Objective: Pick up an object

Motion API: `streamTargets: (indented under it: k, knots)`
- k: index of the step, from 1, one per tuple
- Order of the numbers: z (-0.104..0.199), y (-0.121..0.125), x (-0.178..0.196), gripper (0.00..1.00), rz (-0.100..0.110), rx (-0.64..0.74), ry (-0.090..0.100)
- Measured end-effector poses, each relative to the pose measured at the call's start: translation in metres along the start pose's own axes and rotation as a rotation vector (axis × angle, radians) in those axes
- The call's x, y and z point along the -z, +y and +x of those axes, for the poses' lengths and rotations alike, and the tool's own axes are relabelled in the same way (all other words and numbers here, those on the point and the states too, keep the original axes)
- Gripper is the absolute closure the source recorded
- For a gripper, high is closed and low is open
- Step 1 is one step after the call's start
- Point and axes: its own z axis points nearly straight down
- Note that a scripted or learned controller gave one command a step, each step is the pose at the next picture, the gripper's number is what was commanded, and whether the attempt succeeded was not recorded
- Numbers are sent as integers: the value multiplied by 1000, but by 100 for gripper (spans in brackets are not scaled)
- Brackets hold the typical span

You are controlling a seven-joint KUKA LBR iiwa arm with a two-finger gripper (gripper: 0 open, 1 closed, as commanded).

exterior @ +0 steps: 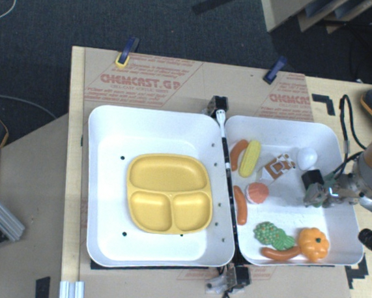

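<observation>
Tool (312, 190) low near right bin's (286, 129) right edge, arm cut off; grip state unclear. Pumpkin (314, 243), broccoli (271, 234) near front edge.

Showing yellow divided tray (168, 192) in white left bin (102, 170); right bin (286, 132) white, holding yellow corn (251, 156), orange pumpkin (314, 243), green broccoli (271, 234), brown-and-white patterned piece (280, 166).

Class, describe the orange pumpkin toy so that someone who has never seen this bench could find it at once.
Look at the right-hand white bin, the one crowded with toy food. Go to its near right corner, below the gripper. There sits the pumpkin, round, ribbed and bright orange with a small green stem, touching the end of a long reddish sausage; the knobbly green broccoli lies to its left.
</observation>
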Motion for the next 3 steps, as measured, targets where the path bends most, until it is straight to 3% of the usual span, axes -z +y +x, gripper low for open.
streamTargets:
  k: [2, 3]
  knots:
    - [9, 3, 90, 100, -1, 3, -1]
    - [49, 21, 86, 100, 2, 6, 2]
